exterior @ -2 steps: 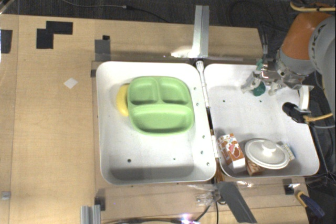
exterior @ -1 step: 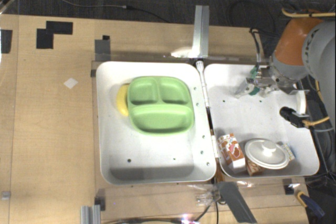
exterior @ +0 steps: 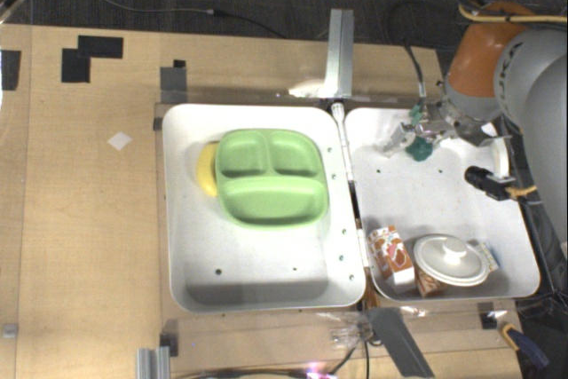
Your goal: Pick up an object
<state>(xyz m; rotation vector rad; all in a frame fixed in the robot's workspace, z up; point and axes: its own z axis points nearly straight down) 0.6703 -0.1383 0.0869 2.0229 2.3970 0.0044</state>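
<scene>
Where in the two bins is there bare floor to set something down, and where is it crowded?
Left bin: the near strip below the green divided plate is bare; the plate, over a yellow object, fills the far half. Right bin: the middle is bare, between the end effector at the far edge and the carton and white lidded pot crowding the near edge.

yellow object (exterior: 206, 169): mostly under green tray (exterior: 270, 176) | arm (exterior: 532, 75): cut by right edge

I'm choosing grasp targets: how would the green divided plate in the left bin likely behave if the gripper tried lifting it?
The green divided plate looks moulded and stiff, so probably no flopping. Its wide, shallow shape may outspan the gripper, forcing a rim pinch. It seems to rest on a yellow object, so it might rock.
</scene>
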